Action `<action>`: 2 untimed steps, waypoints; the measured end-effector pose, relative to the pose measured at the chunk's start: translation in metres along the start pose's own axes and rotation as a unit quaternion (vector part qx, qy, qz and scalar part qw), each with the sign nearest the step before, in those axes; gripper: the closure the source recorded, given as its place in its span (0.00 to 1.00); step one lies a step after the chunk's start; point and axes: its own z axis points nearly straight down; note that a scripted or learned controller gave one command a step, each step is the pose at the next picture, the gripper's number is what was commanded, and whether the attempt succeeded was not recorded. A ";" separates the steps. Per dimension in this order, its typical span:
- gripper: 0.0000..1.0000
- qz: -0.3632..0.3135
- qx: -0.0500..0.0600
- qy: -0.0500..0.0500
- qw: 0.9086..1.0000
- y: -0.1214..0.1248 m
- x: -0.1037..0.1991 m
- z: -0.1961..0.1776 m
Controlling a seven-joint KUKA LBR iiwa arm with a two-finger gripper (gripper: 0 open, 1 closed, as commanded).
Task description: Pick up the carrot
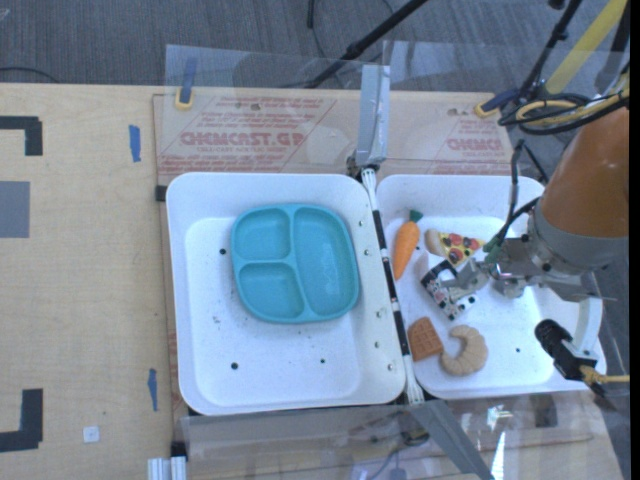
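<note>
Lying in the right bin (pixel 520 363), close against its left wall, the carrot (pixel 404 249) is pointing its green top toward twelve o'clock and its narrow orange tip toward six. Nothing is touching it. At about three o'clock from it the pizza slice (pixel 452 245) is resting just beside it, and further down, toward five o'clock, the waffle (pixel 424 337) and the croissant (pixel 465 351) are sitting near the bin's front edge.

Hovering at about four o'clock from the carrot, the gripper (pixel 446 286) is reaching in from the right, hanging near the carrot but apart from it. Its dark fingers are standing a little apart with nothing between them, so I am reading it as narrowly open and not holding anything.

Across the divider, in the left bin (pixel 200 348), the blue plate (pixel 296 262) is sitting by itself.

The carrot is looking like a play-food toy, so I am judging it light and probably smooth, likely to slip or roll if pinched near the taper. Gripping across the thick orange middle, with the fingers closing at nine and three o'clock, is looking safest; the wall on the left is leaving little room for a finger there.
</note>
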 end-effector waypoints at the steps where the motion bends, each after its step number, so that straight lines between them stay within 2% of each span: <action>1: 0.00 0.139 -0.005 0.000 0.990 0.092 -0.002 0.067; 2: 0.00 0.052 -0.006 -0.004 0.999 0.168 -0.001 0.102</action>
